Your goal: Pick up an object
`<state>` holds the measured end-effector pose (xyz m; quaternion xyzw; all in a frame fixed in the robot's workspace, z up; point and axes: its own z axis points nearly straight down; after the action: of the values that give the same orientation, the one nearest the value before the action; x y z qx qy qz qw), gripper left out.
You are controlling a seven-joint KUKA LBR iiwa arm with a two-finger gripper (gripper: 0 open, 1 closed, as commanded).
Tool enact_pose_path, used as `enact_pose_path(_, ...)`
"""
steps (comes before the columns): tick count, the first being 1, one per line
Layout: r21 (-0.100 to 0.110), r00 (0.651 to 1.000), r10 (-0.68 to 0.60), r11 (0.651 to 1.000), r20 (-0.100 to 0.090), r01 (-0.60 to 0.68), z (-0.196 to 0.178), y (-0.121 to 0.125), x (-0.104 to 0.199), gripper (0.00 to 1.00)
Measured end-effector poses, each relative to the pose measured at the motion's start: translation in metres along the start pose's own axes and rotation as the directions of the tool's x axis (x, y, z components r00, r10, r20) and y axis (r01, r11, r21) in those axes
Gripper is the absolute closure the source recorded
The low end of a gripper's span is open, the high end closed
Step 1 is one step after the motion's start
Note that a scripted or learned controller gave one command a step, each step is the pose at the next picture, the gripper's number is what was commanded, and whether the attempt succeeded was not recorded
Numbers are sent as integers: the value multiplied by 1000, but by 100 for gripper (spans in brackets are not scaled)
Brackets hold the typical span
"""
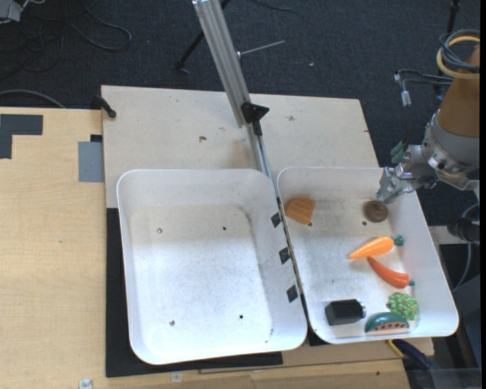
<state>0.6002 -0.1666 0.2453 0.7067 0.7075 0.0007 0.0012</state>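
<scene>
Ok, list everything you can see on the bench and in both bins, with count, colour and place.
Shallow white plastic bins: 2, white, side by side; left, right.
Bread-like wedge: 1, orange-brown, right bin, far left corner.
Small round brown object: 1, brown, right bin, far side, below the gripper.
Toy carrot: 1, orange, right bin, middle.
Toy chilli pepper: 1, red-orange, beside the carrot.
Black block: 1, black, right bin, near side.
Green grape bunch: 1, green, near right corner.
Watermelon slice: 1, green and red, near edge.
Aluminium rail: 1, silver, slanting above the bins.
Gripper: 1, grey, over the right bin's far right.
</scene>
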Motion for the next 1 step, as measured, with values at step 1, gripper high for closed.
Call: enact_pose_path(1, 5, 1000, -3, 1000, -4, 3, -7, -10, 50, 100)
